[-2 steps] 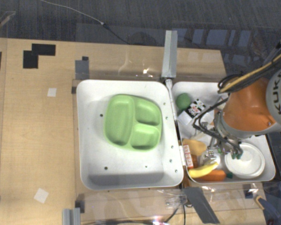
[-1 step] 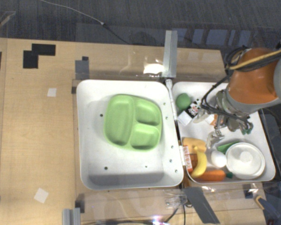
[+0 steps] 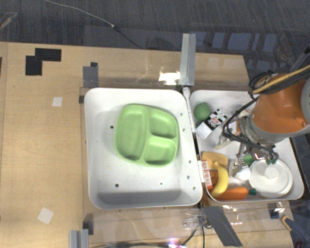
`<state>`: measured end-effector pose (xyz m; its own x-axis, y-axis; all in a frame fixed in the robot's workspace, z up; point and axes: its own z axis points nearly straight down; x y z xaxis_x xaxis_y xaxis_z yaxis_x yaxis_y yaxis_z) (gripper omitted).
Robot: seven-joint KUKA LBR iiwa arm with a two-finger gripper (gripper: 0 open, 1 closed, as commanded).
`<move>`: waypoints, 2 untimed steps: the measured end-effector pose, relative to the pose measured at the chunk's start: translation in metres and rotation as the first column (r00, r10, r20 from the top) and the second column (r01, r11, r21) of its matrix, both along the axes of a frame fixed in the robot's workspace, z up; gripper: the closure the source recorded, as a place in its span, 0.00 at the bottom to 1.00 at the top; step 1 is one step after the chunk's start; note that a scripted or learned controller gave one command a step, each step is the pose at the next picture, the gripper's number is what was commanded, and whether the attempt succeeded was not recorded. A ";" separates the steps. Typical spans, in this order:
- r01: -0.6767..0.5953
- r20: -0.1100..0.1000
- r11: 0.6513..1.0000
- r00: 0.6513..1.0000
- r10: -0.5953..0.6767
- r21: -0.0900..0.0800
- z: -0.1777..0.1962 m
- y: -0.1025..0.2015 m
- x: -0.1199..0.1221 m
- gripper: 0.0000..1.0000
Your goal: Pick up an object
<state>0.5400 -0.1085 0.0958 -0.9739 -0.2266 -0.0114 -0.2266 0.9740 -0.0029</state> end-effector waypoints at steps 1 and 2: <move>-0.566 0.011 0.824 0.824 0.566 -0.018 -0.003 0.003 -0.014 0.00; -0.423 0.016 0.906 0.906 0.423 -0.014 -0.003 0.005 -0.029 0.00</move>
<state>0.5107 -0.1030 0.0931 -0.7860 -0.6177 -0.0235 -0.6174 0.7864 -0.0205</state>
